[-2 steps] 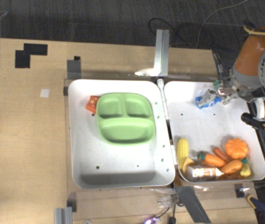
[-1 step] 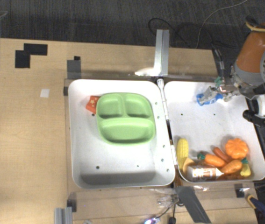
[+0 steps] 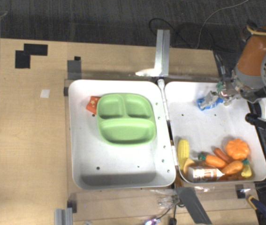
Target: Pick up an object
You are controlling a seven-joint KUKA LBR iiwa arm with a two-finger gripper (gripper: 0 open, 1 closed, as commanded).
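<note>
- A small blue toy (image 3: 208, 102) lies near the top of the right bin (image 3: 193, 130).
- The gripper (image 3: 223, 95) sits right beside it, touching it.
- I cannot tell how far it is open, or whether it has hold of the toy.

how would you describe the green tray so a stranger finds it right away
Look in the left white bin, toward its far half. The green tray lies flat there, three compartments, with an orange-red item at its left corner; it's the one big green thing.
</note>
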